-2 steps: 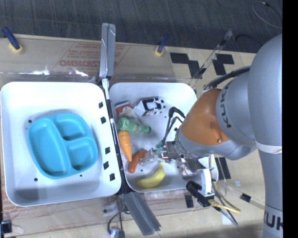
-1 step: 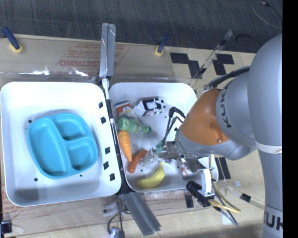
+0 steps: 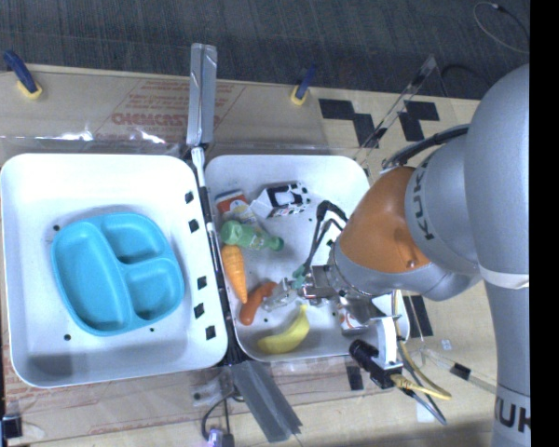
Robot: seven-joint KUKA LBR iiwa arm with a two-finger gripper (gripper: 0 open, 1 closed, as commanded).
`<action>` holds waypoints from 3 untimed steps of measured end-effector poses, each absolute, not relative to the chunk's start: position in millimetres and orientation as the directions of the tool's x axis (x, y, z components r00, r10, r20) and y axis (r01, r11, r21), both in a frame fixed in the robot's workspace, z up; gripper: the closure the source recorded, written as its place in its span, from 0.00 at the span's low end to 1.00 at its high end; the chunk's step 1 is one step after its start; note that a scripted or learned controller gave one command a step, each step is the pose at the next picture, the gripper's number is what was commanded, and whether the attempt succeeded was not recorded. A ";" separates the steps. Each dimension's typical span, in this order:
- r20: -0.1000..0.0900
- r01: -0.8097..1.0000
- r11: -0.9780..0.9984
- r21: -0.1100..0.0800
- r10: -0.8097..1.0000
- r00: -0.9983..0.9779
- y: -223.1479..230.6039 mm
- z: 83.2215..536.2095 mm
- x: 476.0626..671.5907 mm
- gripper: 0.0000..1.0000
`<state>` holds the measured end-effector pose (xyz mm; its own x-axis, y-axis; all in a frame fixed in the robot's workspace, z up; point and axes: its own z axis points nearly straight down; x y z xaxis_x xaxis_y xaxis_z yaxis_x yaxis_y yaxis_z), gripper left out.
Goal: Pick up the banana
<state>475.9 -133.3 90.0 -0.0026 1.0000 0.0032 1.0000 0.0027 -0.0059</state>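
Grey arm (image 3: 447,222) reaches into right bin (image 3: 354,170); fingers (image 3: 298,291) above banana (image 3: 287,336), spread unclear.

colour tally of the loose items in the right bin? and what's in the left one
Right bin:
Yellow: 1, banana
Orange: 2, carrot, smaller orange-red piece
Green: 1, green item
Black-and-white: 1, black-and-white item
Left bin:
Blue: 1, divided tray
Total: 6
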 end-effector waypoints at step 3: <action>0.002 0.997 0.077 -0.002 0.997 -0.077 -155.3 90.2 476.5 0.00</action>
